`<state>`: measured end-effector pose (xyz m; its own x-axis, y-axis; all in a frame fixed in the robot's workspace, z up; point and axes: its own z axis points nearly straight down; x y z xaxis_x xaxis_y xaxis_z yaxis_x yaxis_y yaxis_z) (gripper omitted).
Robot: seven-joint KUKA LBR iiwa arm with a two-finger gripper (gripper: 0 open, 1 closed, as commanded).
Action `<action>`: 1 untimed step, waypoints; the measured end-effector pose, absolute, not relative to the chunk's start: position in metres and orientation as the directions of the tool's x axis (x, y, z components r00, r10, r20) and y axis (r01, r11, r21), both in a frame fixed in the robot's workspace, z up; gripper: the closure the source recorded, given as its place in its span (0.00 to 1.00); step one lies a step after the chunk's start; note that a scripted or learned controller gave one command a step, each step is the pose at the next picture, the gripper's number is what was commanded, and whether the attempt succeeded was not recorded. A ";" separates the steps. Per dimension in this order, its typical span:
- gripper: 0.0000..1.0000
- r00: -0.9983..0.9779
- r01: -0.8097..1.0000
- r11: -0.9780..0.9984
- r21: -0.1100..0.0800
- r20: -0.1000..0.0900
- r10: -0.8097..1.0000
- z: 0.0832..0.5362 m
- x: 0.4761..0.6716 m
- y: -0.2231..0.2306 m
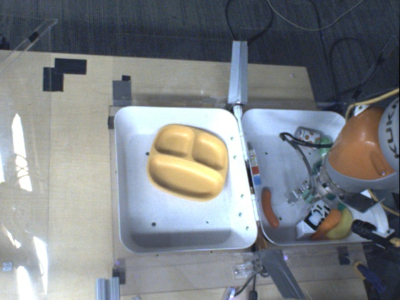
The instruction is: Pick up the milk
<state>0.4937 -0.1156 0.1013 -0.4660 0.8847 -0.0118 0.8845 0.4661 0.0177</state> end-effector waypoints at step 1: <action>1.00 -0.452 0.892 0.452 0.012 -0.013 0.892 0.090 0.491 -0.101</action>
